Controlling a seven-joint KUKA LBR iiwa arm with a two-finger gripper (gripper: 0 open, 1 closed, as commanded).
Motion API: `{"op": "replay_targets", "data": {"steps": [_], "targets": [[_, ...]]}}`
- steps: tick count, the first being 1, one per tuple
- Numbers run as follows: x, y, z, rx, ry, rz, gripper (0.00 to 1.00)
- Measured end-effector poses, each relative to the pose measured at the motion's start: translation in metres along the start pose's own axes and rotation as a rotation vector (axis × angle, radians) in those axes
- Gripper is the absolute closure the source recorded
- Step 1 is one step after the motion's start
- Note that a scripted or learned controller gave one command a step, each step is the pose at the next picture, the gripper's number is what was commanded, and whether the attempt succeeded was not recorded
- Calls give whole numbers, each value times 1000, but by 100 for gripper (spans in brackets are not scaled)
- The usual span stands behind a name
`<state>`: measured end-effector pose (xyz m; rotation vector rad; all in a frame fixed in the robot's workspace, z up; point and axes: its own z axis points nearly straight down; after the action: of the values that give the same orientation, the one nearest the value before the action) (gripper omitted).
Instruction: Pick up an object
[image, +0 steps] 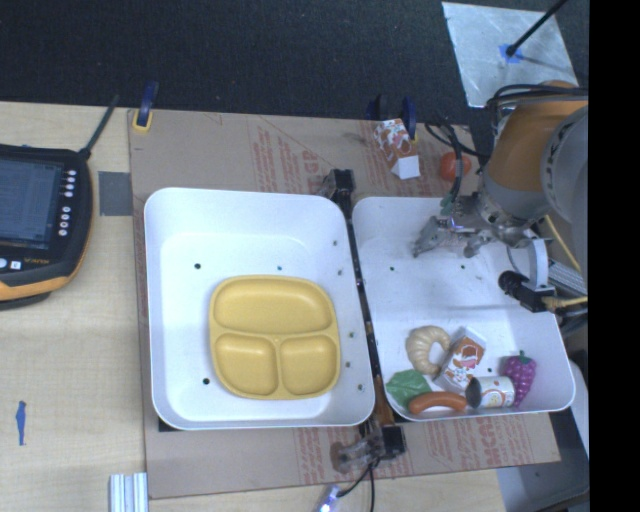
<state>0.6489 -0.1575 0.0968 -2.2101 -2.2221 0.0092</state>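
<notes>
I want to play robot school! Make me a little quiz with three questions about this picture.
1. True or false: the yellow tray sits in the left bin.
2. Which of these lies in the right bin? A) a croissant B) a spoon C) a shoe
3. Fill in: the toy grapes are coloured ____.

Key:
1. True. The tray has three sections.
2. A. The croissant lies in the near part of the bin, beside a hot dog and a small can. The claw hovers over the far part of this bin.
3. Purple.
</notes>
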Motion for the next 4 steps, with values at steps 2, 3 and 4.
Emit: {"op": "replay_targets", "data": {"steps": [2, 3, 4], "targets": [[-22, -28, 5, -8, -2, 1, 0], [-54, 7, 4, -8, -2, 0, 0], [-55, 7, -116, -11, -3, 1, 0]]}}
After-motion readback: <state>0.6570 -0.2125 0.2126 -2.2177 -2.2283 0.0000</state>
